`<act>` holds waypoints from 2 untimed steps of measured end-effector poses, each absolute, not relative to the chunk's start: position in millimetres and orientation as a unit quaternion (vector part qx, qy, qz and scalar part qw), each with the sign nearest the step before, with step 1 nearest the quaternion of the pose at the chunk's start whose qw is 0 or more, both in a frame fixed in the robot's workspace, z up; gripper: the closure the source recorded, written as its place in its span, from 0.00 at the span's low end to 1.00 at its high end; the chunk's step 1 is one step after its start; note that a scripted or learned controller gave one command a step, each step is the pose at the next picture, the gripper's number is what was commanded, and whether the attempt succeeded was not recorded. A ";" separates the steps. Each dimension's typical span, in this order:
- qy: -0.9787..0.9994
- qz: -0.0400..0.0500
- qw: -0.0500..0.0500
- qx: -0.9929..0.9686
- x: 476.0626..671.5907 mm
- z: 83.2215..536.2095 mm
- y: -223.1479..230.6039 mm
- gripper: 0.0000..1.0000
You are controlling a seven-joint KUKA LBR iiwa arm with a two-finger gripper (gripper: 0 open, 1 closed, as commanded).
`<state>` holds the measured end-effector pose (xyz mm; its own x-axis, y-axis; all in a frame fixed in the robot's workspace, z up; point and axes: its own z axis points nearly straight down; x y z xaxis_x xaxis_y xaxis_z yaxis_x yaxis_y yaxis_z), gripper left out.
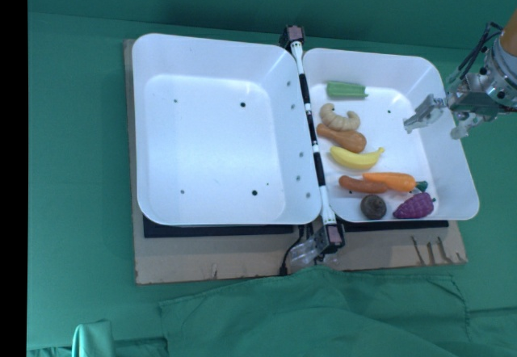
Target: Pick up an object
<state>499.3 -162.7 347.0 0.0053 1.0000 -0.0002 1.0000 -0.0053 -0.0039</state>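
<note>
Toy food lies in the right bin [449, 186], all of it toward that bin's left and near side. Farthest back is a green okra pod [346, 90]; below it a pale curled croissant [340, 116] touches a brown sweet potato [342, 138]. A yellow banana [355, 157] comes next, then an orange carrot [391, 181] lying partly over a darker reddish-orange piece [360, 184]. Nearest the front rim sit a brown round fruit [373, 206] and a purple bunch of grapes [414, 206], just beside each other.

I can read no brand, label or writing on any of them, nor on the bins.

My gripper [440, 119] hangs over the right bin's far right side, above its rim, well apart from every piece of food. My arm comes in from the right, its orange band at the picture's upper right corner, and my wrist is tilted so the fingers point left and slightly down. My fingers are spread apart with nothing between them; one [422, 115] reaches out over the bin's floor, the other [464, 128] sits over the right wall.

The left bin [161, 65] lies beside mine. Both rest on a cardboard sheet [202, 268] over green cloth [73, 186].
</note>
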 end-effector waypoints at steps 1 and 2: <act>-0.705 0.001 0.001 -0.709 499.3 347.0 -162.7 0.00; -0.705 0.002 0.002 -0.709 500.3 302.9 -159.5 0.00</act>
